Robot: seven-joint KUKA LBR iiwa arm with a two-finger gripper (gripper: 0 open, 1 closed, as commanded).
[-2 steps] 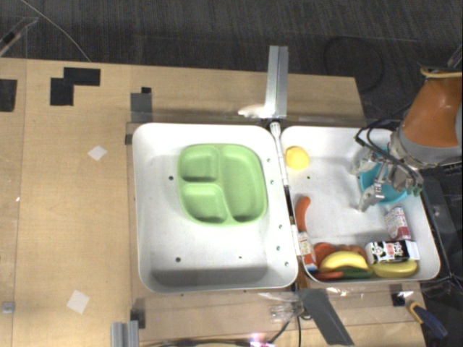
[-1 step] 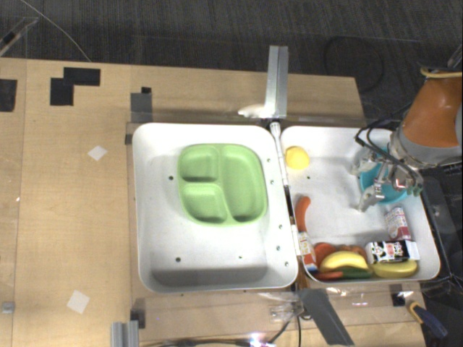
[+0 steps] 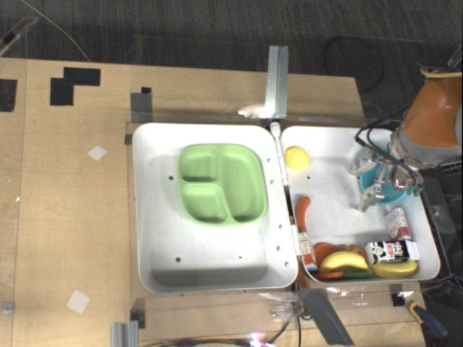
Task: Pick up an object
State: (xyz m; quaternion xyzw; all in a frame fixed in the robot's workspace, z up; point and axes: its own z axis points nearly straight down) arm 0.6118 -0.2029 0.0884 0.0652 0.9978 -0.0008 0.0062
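Observation:
My gripper [image 3: 372, 186] hangs over the upper right part of the right bin [image 3: 329, 194], below the orange band of the arm. A teal object [image 3: 375, 176] lies directly under it, partly covered by it; whether it is gripped I cannot tell. A small red and white can [image 3: 396, 223] lies just below the gripper. Along the bin's front edge sit a black and white carton [image 3: 391, 251], a yellow banana [image 3: 343, 259] and a second yellow piece [image 3: 396, 269]. A yellow ball [image 3: 296, 157] and a red-orange sausage shape [image 3: 302, 212] lie by the left wall.
The left bin [image 3: 155, 259] holds a green divided plate [image 3: 221, 183]. A metal divider post [image 3: 278, 78] stands behind the seam between the bins. Black cables [image 3: 376, 132] loop near the arm at the right bin's back corner.

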